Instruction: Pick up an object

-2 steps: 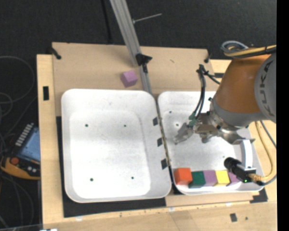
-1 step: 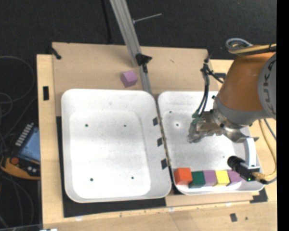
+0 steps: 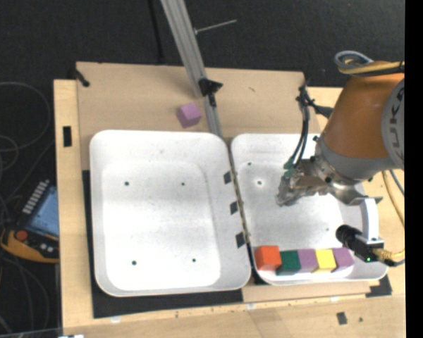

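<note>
Five blocks in a row: an orange block [image 3: 268, 256], a green block [image 3: 290, 261], a lilac block [image 3: 308, 259], a yellow block [image 3: 326, 260] and a purple block [image 3: 342, 257] sit side by side along the near wall of the right bin [image 3: 257, 153], each touching its neighbour
Stray piece: a purple cube [image 3: 189, 115] rests on the bench [image 3: 127, 90] behind the left bin [image 3: 162, 210], outside both bins
Gripper: the gripper [image 3: 290, 192] hangs over the middle of the right bin, well apart from the row; from above its tip is a blur of metal, so I cannot tell how it is set, and nothing shows in it
Arm: the grey wrist with its orange band [image 3: 359, 115] covers the far right part of that bin
Likely handling: the blocks look small, light and stiff, probably wood or foam, with flat faces that should not slip or crush
Where to take hold: the orange block at the left end looks the best choice, since one side face is free; a pinch across the near and far faces avoids its neighbour, though the bin wall leaves little room for the near finger
Risk: a closing jaw may nudge the packed row instead of lifting one piece
</note>
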You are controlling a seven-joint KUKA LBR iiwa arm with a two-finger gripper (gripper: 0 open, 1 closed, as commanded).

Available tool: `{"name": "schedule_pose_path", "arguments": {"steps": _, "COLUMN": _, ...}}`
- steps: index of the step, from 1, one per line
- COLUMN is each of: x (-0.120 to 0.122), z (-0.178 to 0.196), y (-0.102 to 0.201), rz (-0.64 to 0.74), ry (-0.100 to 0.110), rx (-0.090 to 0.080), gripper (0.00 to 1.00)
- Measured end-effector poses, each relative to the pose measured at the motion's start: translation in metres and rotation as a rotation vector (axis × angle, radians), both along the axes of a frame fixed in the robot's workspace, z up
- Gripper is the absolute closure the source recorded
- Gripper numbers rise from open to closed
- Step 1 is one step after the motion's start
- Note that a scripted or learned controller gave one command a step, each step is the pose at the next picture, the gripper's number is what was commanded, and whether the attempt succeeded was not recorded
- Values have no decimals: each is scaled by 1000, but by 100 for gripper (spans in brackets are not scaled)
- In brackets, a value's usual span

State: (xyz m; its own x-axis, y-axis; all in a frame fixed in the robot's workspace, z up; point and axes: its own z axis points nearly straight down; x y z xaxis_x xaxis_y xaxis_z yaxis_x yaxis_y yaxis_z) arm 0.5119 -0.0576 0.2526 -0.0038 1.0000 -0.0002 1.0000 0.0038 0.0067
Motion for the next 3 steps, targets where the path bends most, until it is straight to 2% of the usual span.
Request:
{"name": "schedule_pose_path", "arguments": {"steps": 2, "x": 2, "z": 21, "y": -2, "rz": 10, "ry": -3, "rx": -1, "gripper": 100}}
{"name": "schedule_pose_path", "arguments": {"steps": 3, "x": 28, "z": 124, "y": -42, "rz": 0, "ry": -4, "rx": -3, "gripper": 100}}
